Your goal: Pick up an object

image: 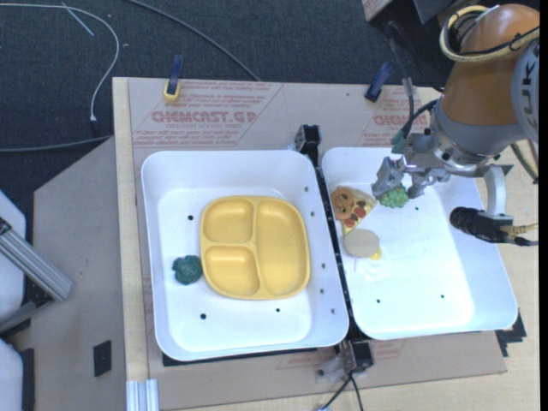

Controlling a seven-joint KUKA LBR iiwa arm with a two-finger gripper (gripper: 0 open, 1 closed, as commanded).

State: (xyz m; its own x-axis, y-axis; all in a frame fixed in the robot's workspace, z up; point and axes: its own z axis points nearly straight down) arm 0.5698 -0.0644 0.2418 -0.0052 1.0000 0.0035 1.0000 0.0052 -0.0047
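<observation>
- In the camera view, you had two white bins side by side on the bench: the left bin [163, 229] and the right bin [479, 289].
- The gripper [396, 185] was low over the right bin, near that bin's far-left corner.
- A small green bumpy toy [395, 199] sat right at the tips of the gripper. It looked like a little bunch of broccoli.
- The jaws looked closed in on the green bumpy toy, so I think you had it pinched, but only just.
- My guess is the toy was light and a bit squishy. It was bumpy and round, so it could roll or pop out. A hold across its fat middle would be the safest.
- Near the left edge of the right bin lay a flat toy with a face [349, 204] and a pale round toy [362, 244] just beside it.
- In the left bin you had a yellow tray [255, 247] with three parts in the middle, and a dark green lump [187, 269] near the left edge.
- The gripper hid the top of the green toy, so you could not see how deep the hold went.
- The arm's top was cut off at the edge of the view.
</observation>
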